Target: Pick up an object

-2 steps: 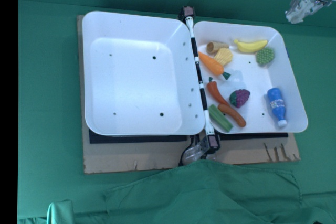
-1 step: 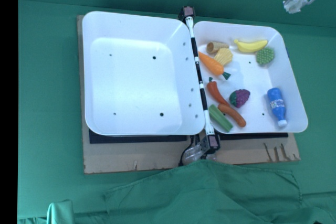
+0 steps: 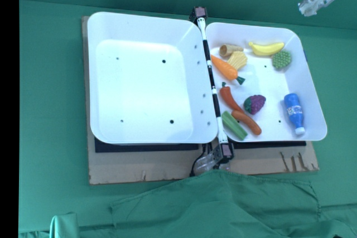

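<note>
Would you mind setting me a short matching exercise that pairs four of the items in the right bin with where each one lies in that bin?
Things:
1. banana
2. bottle
3. grapes
4. cucumber

Places in the right bin:
A. by the near edge, next to the divider
B. near the middle
C. along the far edge
D. by the right wall, toward the near corner

Pairs: 1-C, 2-D, 3-B, 4-A
</note>
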Controlling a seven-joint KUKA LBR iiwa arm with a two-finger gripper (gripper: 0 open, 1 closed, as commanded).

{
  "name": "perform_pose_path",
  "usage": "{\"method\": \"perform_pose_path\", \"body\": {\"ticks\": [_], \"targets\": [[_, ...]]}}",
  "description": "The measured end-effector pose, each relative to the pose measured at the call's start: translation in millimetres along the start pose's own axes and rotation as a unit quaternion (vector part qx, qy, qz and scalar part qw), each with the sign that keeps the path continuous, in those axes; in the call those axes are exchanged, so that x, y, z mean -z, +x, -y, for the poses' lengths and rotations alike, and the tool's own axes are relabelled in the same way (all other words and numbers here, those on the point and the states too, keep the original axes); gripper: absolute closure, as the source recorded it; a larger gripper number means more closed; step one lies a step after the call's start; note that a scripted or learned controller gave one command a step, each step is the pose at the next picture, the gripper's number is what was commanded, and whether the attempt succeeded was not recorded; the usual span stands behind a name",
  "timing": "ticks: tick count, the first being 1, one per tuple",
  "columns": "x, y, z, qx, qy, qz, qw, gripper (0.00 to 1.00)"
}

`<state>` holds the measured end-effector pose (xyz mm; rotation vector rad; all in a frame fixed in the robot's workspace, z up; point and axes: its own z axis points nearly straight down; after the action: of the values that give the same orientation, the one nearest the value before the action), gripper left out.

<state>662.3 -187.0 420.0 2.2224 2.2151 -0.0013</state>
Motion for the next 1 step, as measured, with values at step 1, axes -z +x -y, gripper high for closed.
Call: {"method": "perform_pose_path", "body": {"ticks": [1], "targets": [[-0.3, -0.1, 0.8, 0.0, -0.001, 0.0, 1.0, 1.0]]}}
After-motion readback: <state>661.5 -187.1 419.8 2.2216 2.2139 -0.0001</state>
